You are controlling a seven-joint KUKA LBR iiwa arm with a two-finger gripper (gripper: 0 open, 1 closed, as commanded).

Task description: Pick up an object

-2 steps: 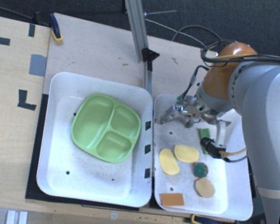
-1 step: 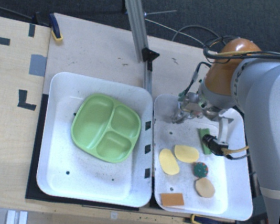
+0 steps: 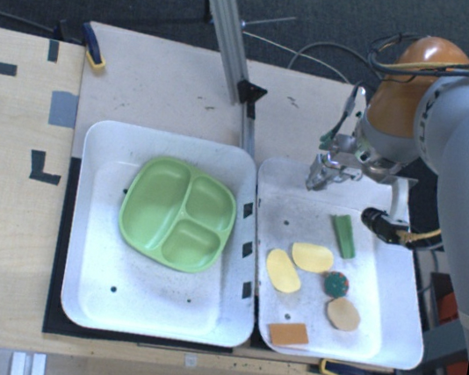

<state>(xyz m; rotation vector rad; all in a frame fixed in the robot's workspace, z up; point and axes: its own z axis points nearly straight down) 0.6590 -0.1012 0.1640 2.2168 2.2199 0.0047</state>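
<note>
Across the pale wooden bench (image 3: 3, 188) I see two shallow white bins set side by side on a dark mat, with grey tape patches stuck to the wood at left and dark carpet beyond the far edge. My left bin (image 3: 84, 290) holds a green divided plate (image 3: 178, 215), lying slightly askew near its middle. My right bin (image 3: 388, 333) carries the small pieces: a green stick (image 3: 344, 236) near the far right, two yellow ovals (image 3: 284, 271) (image 3: 312, 257) touching near the centre, a dark teal ball (image 3: 337, 285) just beside them, a tan round disc (image 3: 342, 314) below that, and an orange block (image 3: 288, 334) by the near rim. A grey metal pole (image 3: 228, 39) slants in from the top, ending at a black clamp above the seam between the bins. My arm comes in from the right, its orange band (image 3: 411, 87) above the wrist, and the gripper (image 3: 320, 180) hangs over the far left corner of the right bin, well apart from every piece. From this view I cannot tell whether the tool is released or clenched; nothing is visibly caught in it. A yellow-and-blue clip (image 3: 94, 50) rests at the bench's far left corner.
</note>
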